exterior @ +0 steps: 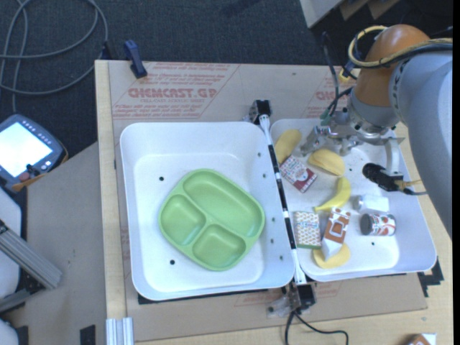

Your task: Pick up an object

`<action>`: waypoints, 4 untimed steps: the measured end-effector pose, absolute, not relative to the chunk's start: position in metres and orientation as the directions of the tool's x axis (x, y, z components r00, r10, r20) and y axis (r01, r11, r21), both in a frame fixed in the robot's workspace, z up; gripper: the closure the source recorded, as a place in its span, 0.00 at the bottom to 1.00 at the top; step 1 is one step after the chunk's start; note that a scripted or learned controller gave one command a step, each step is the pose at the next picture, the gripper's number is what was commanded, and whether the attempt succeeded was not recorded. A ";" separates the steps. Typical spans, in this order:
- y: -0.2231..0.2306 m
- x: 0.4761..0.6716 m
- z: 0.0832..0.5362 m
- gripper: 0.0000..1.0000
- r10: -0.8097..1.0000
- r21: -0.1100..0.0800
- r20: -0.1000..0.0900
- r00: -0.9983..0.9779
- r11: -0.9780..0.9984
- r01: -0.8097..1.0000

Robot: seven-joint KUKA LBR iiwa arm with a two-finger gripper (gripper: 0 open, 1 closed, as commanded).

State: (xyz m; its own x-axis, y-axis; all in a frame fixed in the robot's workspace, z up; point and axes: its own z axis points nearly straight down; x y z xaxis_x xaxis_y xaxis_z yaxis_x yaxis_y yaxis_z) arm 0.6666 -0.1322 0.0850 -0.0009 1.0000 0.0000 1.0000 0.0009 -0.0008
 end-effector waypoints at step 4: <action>-0.100 0.600 0.084 0.00 1.000 -0.001 0.000 0.000 0.000 1.000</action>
State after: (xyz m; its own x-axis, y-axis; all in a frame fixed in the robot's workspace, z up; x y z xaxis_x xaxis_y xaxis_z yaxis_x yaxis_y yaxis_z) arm 0.6002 -0.0999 0.0844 -0.0001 1.0000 0.0001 1.0000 0.0001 -0.0008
